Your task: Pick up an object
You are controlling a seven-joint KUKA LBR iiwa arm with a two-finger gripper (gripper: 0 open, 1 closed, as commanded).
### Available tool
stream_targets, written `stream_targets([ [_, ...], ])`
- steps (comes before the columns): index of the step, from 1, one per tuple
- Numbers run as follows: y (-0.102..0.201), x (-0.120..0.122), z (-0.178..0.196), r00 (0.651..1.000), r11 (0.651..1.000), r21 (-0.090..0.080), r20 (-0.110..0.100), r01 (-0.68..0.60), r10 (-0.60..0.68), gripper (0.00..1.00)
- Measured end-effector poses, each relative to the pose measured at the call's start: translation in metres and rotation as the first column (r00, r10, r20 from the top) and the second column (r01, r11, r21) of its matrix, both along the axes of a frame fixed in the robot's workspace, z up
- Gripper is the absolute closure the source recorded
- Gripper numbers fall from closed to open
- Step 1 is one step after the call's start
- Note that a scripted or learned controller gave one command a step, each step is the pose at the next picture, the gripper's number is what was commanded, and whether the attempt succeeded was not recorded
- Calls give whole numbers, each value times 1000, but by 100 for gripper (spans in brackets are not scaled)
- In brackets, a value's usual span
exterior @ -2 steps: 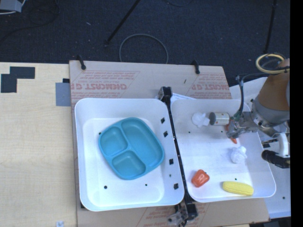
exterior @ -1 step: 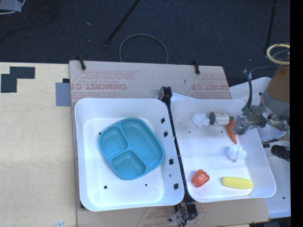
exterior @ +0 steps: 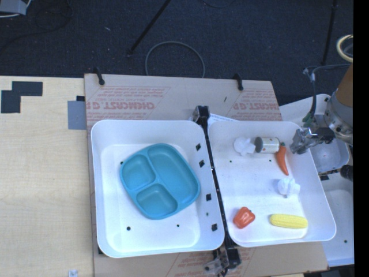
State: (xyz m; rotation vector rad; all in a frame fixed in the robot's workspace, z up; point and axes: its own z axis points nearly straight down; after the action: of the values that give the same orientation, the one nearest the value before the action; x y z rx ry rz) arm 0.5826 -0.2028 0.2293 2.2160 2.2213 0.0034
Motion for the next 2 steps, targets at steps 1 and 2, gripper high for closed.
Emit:
stream_targets([
  [1, -1, 1, 53, 1000, 1000, 0, 0, 0, 0, 100],
  [2, 43, 1, 46, 1000, 1000, 3, -7, -1, 1, 100],
])
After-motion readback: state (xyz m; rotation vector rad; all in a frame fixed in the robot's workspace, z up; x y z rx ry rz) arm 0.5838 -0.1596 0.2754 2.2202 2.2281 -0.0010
